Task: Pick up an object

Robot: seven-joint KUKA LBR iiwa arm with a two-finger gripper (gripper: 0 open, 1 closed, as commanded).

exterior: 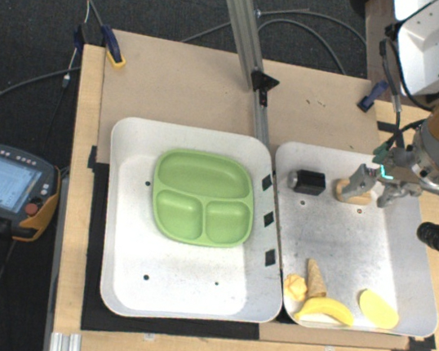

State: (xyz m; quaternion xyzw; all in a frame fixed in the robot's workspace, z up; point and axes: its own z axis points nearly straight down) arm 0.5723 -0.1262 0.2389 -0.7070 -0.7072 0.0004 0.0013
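Over the far end of the right bin, seen from the fixed camera above the bench, the gripper hangs low, just beside a small tan piece that lies on the bin floor near the back wall. Whether the gripper is open or closed cannot be told from this angle, and nothing can be seen held in it. So the pick looks not yet done. As I judge it, the approach is made, and the closing and the lift are left.

A black block lies just beside the tan piece, on the side away from the arm. It is close enough that a sloppy close might knock it or catch it instead. At the near end of the same bin, well apart from the gripper, lie a banana, a yellow disc, a tan cone and a pale lump, bunched along the front wall. The left bin holds a green divided plate, which is out of the way.
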